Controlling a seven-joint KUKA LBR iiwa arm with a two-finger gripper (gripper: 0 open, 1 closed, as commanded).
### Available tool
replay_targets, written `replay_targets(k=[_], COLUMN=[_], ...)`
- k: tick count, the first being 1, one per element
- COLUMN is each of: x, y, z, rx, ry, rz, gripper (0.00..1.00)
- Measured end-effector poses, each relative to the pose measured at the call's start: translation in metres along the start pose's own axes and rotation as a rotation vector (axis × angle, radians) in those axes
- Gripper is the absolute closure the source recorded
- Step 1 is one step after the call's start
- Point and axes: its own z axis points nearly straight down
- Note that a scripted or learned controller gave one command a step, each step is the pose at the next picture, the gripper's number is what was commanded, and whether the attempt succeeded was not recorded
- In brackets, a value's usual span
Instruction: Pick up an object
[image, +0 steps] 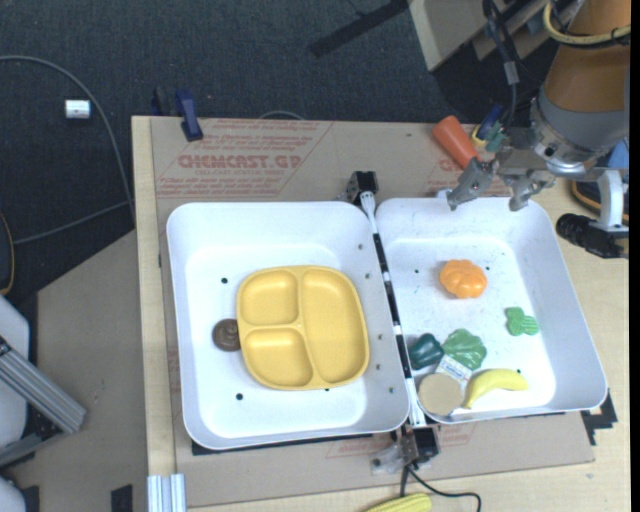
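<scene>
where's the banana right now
The banana lies in the right bin, near its front edge, beside the tan disc and the green leafy toy.

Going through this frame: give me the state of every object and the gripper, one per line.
gripper: open, holding nothing, above the right bin's far edge
yellow divided plate: flat in left bin
brown disc: partly under the plate's left edge
orange toy: loose in right bin
banana: lying near the right bin's front edge
</scene>
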Motion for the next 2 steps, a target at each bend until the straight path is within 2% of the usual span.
replay_targets(k=[1,2], x=[-0.031,-0.019], y=[-0.005,-0.021], z=[0.101,0.188], rx=[0.001,0.0], ry=[0.0,0.001], rz=[0.001,0.001], gripper=[0.0,0.0])
